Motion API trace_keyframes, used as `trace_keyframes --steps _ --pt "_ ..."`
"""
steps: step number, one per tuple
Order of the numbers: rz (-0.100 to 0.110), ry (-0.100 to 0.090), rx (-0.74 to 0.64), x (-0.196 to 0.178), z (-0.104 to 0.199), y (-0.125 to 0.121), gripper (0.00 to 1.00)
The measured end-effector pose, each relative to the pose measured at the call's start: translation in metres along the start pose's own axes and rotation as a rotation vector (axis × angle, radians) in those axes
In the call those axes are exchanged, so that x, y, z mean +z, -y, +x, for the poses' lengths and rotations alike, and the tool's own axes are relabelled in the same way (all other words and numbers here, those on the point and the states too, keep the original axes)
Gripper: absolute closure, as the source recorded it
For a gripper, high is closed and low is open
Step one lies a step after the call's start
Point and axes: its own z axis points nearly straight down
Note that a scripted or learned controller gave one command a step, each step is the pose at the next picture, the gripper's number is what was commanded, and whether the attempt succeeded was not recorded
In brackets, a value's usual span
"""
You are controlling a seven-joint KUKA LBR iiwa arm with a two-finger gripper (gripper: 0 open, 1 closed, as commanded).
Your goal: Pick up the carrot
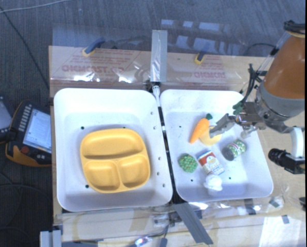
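Carrot [199, 130] lies in the right bin [256, 187], upper middle of its floor, orange body slanting down-left w/ the green top pointing up-right toward the arm. Something yellow sits just under its lower right side — can't tell what it is.

Camera view, left to right: left bin [71, 138] carries a yellow divided plate [114, 158], three compartments, nothing in them; probably the drop spot, so it's kept well apart from the clutter. Right bin has the rest — a green ball-like thing [187, 162] below the carrot, a small red-and-white carton [210, 162] beside that, a white lump [213, 182] under the carton, a little tin w/ green label [235, 150] to the right.

Gripper [221, 125] reaches in from the right, low over the bin, tip just beside the carrot's right side. Whether it's spread or closed — can't tell from this angle. Nothing visibly held. Approach looks aimed at the carrot's thick end, prob. because the neighbours crowd it from below, leaving the upper right side free.
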Motion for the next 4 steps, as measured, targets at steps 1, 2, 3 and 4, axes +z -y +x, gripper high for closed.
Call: trace_keyframes --steps 1,2,3,4 --pt "-0.003 0.002 -0.165 -0.015 0.061 -0.004 0.0" --pt "0.0 0.001 0.099 0.01 0.02 -0.066 0.0" --pt "0.001 0.001 0.175 0.049 -0.037 -0.106 0.0" --pt "-0.001 0.003 0.252 0.177 -0.058 -0.12 0.0"
